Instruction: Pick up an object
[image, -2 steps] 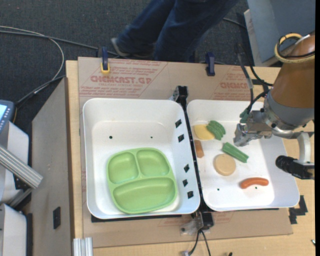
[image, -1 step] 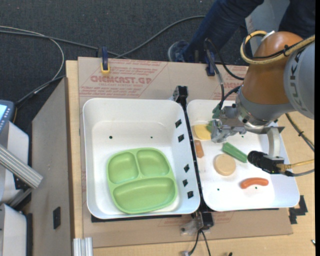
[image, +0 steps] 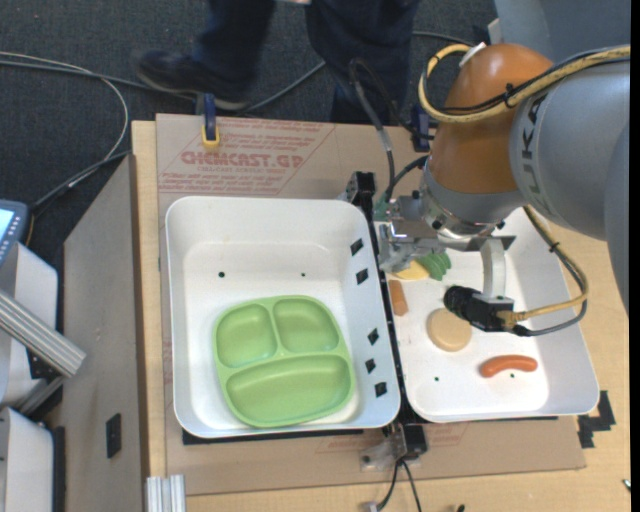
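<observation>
The grey arm (image: 575, 130) is seen reaching in from the right, its orange band above the wrist held over the far left corner of the right bin (image: 560, 395). The gripper (image: 405, 245) is held low there, just beside the wall shared with the left bin (image: 190, 300). Whether it is open or closed cannot be told, and nothing can be seen held in it. Both bins are carried on a cardboard sheet (image: 250, 150) printed in red.

A light green plate (image: 285, 360) is laid flat in the left bin, toward its near right corner. It is divided into three sections: the two small ones are turned to the far edge, the wide one to the near edge.

In the right bin, a pale tan disc (image: 449, 332) is found near the middle. A glossy orange-red sausage (image: 508, 367) is placed toward the near edge, well apart from the gripper. Its long axis is set almost parallel to that edge, with the right end raised slightly toward the far side. A short brown piece (image: 398, 297) is laid close along the left wall, its long axis parallel to that wall. A yellow piece (image: 412, 270) and a green piece (image: 437, 265) are seen side by side, right under the gripper; whether they are touched by it cannot be told.
</observation>
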